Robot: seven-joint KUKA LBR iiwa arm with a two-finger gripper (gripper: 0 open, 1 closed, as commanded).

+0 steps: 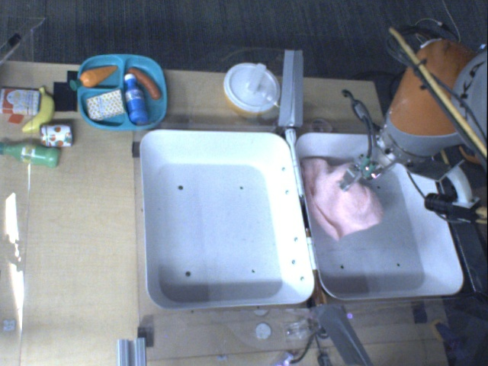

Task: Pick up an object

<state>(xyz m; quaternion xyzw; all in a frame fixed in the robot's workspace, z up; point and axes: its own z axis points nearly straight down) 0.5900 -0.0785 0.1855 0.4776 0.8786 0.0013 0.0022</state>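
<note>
My fingers (352, 179) reach down to the upper right part of the pink cloth (341, 201); whether they are spread, pressed together or pinching the fabric I cannot tell, as they are too small and dark against it. My gripper (358, 175) hangs at the cloth's upper edge, seemingly touching it. The cloth lies crumpled in the left half of the right bin (438, 269), close against the wall it shares with the neighbouring bin. Behind the gripper, my wrist and the orange band (427, 90) rise toward the upper right, over the bin's far right corner.

The left bin (221, 219) sits just beside the right one, the two touching along a grey divider rail (291, 90) that extends beyond their far edge. On the wooden bench (69, 250), past the left bin's far edge, stands a yellow cup with a white lid (252, 88). Further left lies a blue sectioned tray (156, 101) holding toy food: a carrot (99, 75), a sausage (149, 84) and a blue bottle (136, 101). At the bench's left edge lie a toy banana (40, 111), a small can (56, 135) and a green bottle (30, 154), well apart from both bins.
</note>
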